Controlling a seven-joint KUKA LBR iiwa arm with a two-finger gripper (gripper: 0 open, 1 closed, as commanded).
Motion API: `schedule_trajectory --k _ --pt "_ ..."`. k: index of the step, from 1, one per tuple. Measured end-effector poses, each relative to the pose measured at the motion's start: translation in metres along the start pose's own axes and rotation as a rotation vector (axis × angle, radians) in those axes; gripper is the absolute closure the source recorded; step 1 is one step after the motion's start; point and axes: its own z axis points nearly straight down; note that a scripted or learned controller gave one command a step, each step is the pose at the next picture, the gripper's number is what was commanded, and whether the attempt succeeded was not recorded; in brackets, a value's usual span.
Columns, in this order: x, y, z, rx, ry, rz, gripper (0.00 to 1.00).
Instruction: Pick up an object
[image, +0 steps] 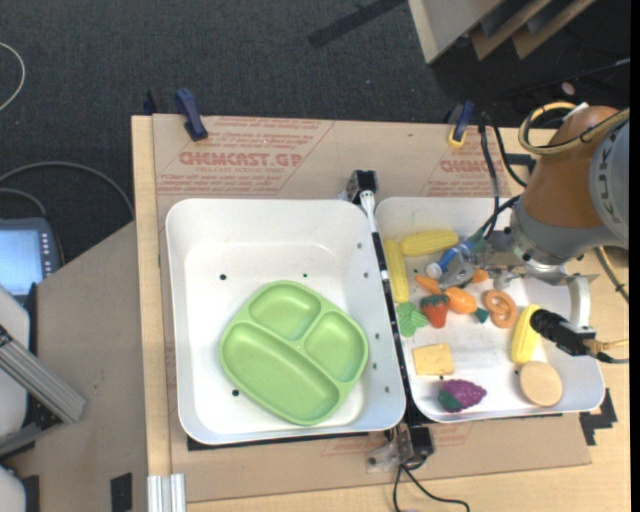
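Table (250, 150): a brown board with red lettering, clamped at its far edge, carrying two shallow white bins side by side.
Left bin (200, 230): the larger-looking white tray, holding one thing.
Green plate (293, 350): a light green divided plate with three compartments, lying flat in the near half of the left bin.
Right bin (575, 395): white, crowded with small toy foods.
Arm (570, 190): grey with an orange band, reaching in from the right over the far right part of the right bin.
Tool (462, 262): low over the far middle of the right bin, among the toys; whether its fingers are spread or pressed together cannot be told, and nothing is seen pinched.
Corn cob (428, 242): yellow, at the far side of the right bin, just left of the tool.
Yellow strip (397, 272): long, lying along the bin's left wall.
Banana (524, 334): yellow, on the right side.
Round biscuit (541, 383): tan, in the near right corner.
Cheese square (433, 359): pale yellow, near the middle.
Grapes (462, 394): purple, at the near edge.
Carrot (457, 298): orange, just beside a red strawberry (436, 312).
Pretzel (499, 306): orange ring, right of the carrot.
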Motion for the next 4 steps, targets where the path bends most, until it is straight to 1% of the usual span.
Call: schedule_trajectory --k 1,2,3,4 --pt "0.015 0.051 0.046 -0.005 -0.003 -0.003 0.00" --pt "0.022 0.000 0.044 0.004 0.000 0.001 0.00" --pt "0.027 -0.047 0.045 0.004 0.001 0.002 0.00" --pt "0.022 -0.097 0.045 0.003 0.000 0.003 0.00"
